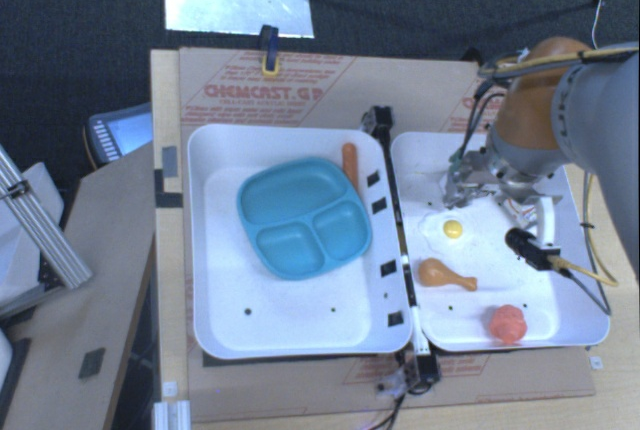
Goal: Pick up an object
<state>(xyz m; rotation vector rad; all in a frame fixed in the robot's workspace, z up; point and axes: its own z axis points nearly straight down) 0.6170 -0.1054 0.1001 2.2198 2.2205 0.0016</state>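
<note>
In the right bin lie a fried egg toy, an orange chicken drumstick and a pink-red ball-like toy. My gripper hangs low over the bin's upper left part, just above the egg, with nothing seen between its parts. The grey arm with its orange band reaches in from the right. A blue divided plate lies in the left bin, and an orange hot dog rests at the plate's upper right edge.
A black divider strip runs between the two bins. Cables and a black connector trail from the wrist over the right bin. A tablet and metal rail lie left of the bench.
</note>
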